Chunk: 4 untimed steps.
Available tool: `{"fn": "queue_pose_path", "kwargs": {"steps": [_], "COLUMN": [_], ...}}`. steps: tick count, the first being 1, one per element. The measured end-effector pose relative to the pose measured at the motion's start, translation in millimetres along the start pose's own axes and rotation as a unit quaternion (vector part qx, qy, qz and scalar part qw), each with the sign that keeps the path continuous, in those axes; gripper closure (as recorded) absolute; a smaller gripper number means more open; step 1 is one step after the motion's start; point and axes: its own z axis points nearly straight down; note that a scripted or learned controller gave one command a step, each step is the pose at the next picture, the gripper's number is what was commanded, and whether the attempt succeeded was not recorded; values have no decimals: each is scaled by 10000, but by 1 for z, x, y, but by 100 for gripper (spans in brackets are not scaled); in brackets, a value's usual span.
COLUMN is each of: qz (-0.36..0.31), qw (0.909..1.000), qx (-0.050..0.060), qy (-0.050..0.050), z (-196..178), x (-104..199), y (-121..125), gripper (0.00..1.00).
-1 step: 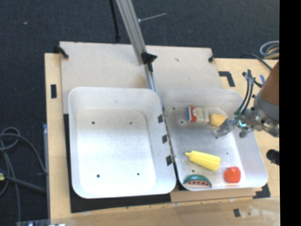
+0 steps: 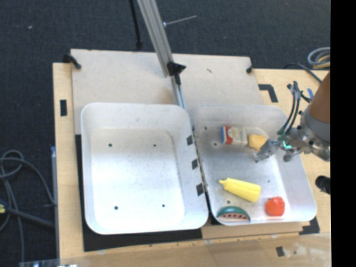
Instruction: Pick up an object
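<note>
**Gripper hovering over the right bin, holding nothing**

Nearest the camera, a watermelon-slice toy (image 2: 233,214) is lying against the front rim of the right bin (image 2: 295,174), its green rind facing the bin's edge. Just to its right, an orange-red round toy (image 2: 275,206) is sitting on the bin floor, apart from the slice. Behind both, a yellow squeeze bottle (image 2: 241,188) is lying on its side, its nozzle pointing toward the left wall of the bin.

Farther back in the same bin, a small carton with a red end (image 2: 233,135) is lying on its side, and a yellow chunk like cheese (image 2: 256,142) is resting just beside its right end, seemingly touching it.

The gripper (image 2: 275,150) is reaching in from the right, with the orange band of the arm (image 2: 321,102) showing above it. Its two fingers are standing spread apart, with nothing pinched between them; the left fingertip is hanging just right of the yellow chunk, and whether it is touching it cannot be told.

The left bin (image 2: 94,166) is sitting alongside, its white floor showing a few dark dots. A slanted metal post (image 2: 156,29) is rising from behind the two bins.
</note>
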Motion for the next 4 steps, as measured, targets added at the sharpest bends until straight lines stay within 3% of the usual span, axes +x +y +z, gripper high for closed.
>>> {"fn": "queue_pose_path", "kwargs": {"steps": [2, 3, 4], "qz": [17, 25, 58], "qw": [10000, 10000, 10000], "qx": [27, 21, -13], "qy": [-1, -2, -8], "z": [86, 112, 100], "x": [2, 0, -1], "y": [4, 4, 5], "gripper": [0, 0, 100]}}
